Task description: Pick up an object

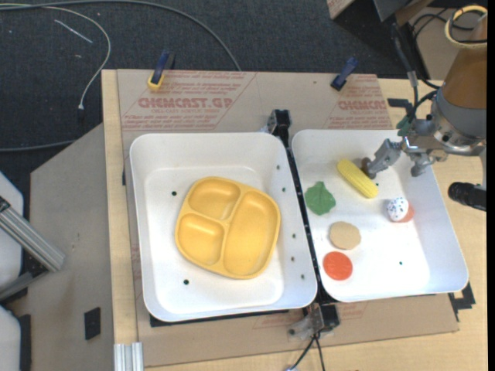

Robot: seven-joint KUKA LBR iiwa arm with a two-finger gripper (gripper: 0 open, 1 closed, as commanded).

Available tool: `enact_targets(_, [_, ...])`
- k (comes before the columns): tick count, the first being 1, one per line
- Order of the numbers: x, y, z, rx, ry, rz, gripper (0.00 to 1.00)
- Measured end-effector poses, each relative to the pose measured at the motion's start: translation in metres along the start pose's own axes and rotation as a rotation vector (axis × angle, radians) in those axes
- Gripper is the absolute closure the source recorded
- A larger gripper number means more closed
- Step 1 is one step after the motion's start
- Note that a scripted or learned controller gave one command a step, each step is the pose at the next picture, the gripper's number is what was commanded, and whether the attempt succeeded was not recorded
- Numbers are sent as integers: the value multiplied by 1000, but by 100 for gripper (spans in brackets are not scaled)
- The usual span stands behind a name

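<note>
Corn cob (pixel 357 178) in right bin (pixel 433 246), just beside tool (pixel 398 158), apparently touching one finger, jaws spread, nothing held.

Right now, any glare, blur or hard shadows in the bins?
Camera view: light is even and soft, with no glare on the white bins. The yellow tray, corn and green piece are sharp with faint shadows. The gripper looks slightly soft.
</note>
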State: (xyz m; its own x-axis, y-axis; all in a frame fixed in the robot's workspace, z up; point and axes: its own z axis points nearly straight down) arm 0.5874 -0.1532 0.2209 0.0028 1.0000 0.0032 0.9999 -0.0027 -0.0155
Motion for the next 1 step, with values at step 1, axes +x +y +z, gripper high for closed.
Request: enact_targets(1, [0,3,-8,-15,-3,-3,0])
